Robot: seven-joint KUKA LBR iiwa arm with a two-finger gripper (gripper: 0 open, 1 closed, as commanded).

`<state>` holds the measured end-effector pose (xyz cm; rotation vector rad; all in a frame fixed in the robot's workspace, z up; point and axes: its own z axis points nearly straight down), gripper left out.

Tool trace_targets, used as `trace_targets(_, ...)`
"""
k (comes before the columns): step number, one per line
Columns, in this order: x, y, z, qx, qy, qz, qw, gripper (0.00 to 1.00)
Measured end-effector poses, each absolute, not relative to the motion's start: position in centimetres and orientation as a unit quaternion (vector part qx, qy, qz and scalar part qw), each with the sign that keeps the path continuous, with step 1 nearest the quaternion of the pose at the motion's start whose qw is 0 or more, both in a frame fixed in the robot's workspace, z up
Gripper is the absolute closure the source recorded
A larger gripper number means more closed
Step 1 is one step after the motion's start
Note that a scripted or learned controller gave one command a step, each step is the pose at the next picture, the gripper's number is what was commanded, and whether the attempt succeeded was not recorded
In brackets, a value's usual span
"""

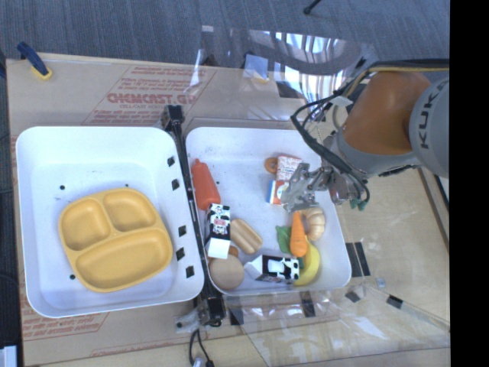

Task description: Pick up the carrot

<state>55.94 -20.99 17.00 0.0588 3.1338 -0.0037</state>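
Near edge: the right white plastic bin has its near wall crowded; a round tan ball-like toy, a black-and-white cow-patterned carton and a yellow toy banana lie along it, touching or just beside one another.
Carrot: the small orange toy carrot with a green end lies in the right bin's near right part, lengthwise toward the far side, its green end touching the banana, a beige knobbly toy just beside it on the right.
Middle: a tan bread-roll toy and a second cow-patterned carton sit left of the carrot, with bare white floor between.
Jaws: the grey metal two-finger gripper hangs just beyond the carrot's far tip; I cannot tell how far apart the jaws stand, and nothing shows between them.
Left side: a long red-orange sausage toy lies along the right bin's left wall.
Far part: an orange-and-white packet lies behind the gripper; open floor beyond it.
Left bin: the left white bin bears a yellow three-part plate, with free floor on its far side.
Counter: brown cardboard covers the counter.
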Motion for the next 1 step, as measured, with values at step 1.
trace_targets(1, 51.37, -14.77, 17.70, 0.159, 0.987, 0.0005, -0.001, 1.00)
